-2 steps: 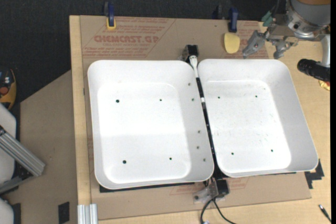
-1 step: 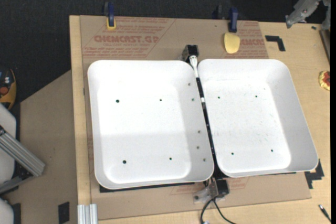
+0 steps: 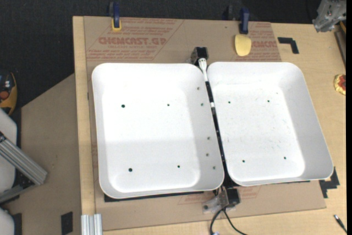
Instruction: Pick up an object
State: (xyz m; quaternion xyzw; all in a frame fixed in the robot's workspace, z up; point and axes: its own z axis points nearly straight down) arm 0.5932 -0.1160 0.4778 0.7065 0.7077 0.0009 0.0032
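Hand — open or closed, cannot tell; what it holds or touches, cannot tell.
Object to pick — likeliest a small yellow lump (image 3: 242, 44) on the table (image 3: 82, 118), just behind the right bin (image 3: 264, 129), below a blue clamp (image 3: 243, 18).
Method — settle the target first, then descend squarely over its middle.

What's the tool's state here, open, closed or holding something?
Tool: cannot be told from this camera view. No object sits between fingers in the left bin or right bin.
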